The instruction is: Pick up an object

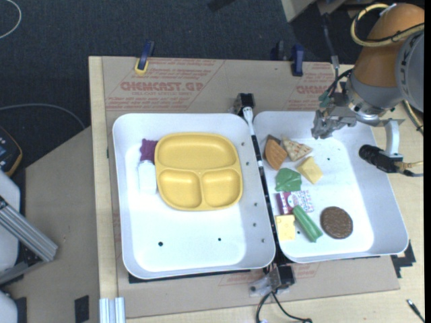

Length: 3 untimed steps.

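1. Camera view: the task looks barely begun. The gripper hangs over the far end of the right bin, and nothing can be seen between its fingers; whether they are open or shut cannot be told from here.
2. Every candidate object lies in a bin, none lifted. Picking one is what is left.
3. The right bin holds a bread roll touching a pizza slice, a cheese cube, a green leaf, a printed packet, a green stick, a yellow block and a brown cookie.
4. The pizza slice lies nearest the gripper.
5. The left bin holds a yellow divided plate, with a purple item and a white bottle just beside it.
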Each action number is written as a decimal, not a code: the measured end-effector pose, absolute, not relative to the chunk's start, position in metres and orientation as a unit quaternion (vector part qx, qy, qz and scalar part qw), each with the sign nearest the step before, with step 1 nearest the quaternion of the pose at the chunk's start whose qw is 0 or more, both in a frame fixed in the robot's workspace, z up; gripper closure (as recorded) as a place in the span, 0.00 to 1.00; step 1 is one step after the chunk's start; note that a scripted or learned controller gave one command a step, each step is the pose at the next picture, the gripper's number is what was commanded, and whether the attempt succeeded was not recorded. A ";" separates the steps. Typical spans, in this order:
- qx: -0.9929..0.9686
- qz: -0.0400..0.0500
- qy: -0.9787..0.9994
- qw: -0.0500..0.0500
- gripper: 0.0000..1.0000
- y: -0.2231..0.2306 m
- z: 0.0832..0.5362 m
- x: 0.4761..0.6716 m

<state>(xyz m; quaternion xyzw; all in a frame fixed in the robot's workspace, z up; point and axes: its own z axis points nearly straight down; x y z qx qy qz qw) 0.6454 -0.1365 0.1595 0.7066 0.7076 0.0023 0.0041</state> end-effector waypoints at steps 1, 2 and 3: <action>0.707 0.002 0.708 0.003 1.00 -0.127 0.216 0.643; 0.707 0.001 0.707 0.002 1.00 -0.127 0.226 0.644; 0.707 -0.002 0.707 -0.003 1.00 -0.108 0.216 0.594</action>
